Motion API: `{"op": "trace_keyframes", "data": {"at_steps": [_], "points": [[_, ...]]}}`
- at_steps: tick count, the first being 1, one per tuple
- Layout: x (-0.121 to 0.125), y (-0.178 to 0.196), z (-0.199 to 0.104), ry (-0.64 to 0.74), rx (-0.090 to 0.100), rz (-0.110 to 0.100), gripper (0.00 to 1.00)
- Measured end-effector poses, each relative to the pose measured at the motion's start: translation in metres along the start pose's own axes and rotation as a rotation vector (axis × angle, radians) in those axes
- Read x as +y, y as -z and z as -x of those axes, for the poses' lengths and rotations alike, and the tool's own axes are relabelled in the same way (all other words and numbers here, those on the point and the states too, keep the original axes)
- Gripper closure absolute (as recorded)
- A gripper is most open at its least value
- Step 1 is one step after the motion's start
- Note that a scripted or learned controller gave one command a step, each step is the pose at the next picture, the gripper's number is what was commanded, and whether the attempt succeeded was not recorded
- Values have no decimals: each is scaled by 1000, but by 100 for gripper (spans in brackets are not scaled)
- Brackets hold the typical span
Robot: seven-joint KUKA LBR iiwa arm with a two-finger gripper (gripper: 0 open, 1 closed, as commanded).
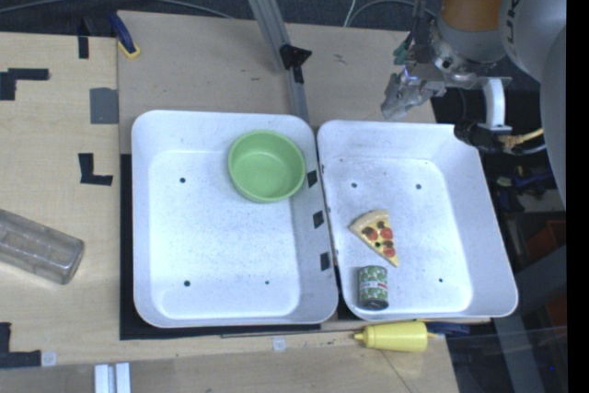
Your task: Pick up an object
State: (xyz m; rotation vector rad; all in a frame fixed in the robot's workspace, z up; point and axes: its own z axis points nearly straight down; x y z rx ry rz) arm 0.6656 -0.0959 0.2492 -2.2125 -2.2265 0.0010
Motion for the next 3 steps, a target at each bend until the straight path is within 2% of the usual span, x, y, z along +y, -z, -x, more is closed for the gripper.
{"op": "trace_keyframes", "data": {"at_steps": [1,2,3], "points": [[5,-5,-47,0,0,0,100],[-1,-19,-102,0,-1,-1,100],[2,-13,-161,2,0,2,100]]}}
